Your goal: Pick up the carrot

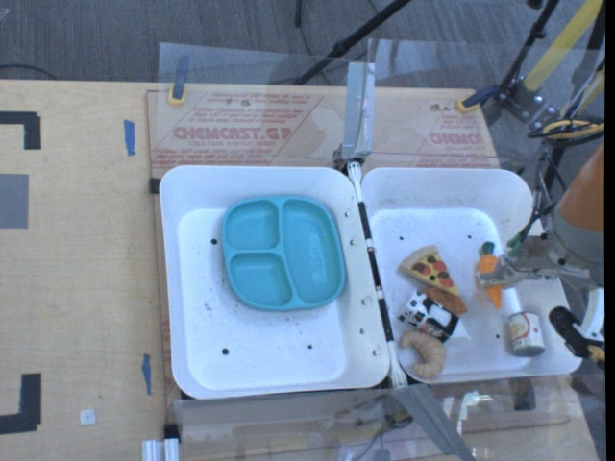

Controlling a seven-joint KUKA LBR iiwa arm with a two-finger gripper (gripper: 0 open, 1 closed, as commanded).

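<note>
1. Nearest the camera, at the front edge of the right bin: a tan croissant, curled against the bin's front-left corner.
2. Just behind the croissant, touching it: a black-and-white patterned toy.
3. Behind that toy, still in the right bin's left half: a pizza slice with red dots, tip toward the back.
4. Toward the right bin's right side: the carrot, orange with a green top, lying on the bin floor — gripper right at it, fingers on either side of the carrot and apparently closed on it.
5. In front of the carrot, near the right bin's front-right corner: a small can on its side.
6. Left of the right bin, in the left bin: a teal divided plate, three compartments.
</note>
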